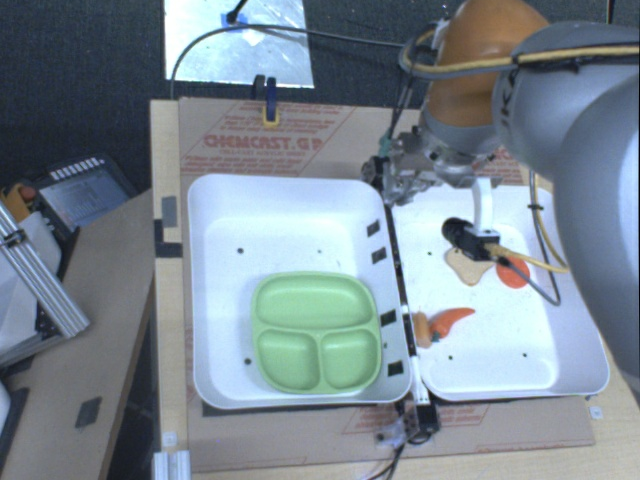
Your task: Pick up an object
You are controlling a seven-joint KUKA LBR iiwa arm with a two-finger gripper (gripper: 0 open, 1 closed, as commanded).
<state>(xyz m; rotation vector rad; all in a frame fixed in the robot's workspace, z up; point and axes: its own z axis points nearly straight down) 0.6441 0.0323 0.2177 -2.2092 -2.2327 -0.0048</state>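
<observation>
The green three-compartment plastic tray (315,331) lies in the left white bin (225,208); to its right, across the divider, the orange carrot-shaped toy (447,320) lies near, with the tan flat piece (465,267) and red-orange disc (513,275) beyond. The gripper (400,180) hangs up and right of the tray, over the divider's far end; its opening cannot be told. Judged step: approach; next, travel over one toy and descend.
</observation>
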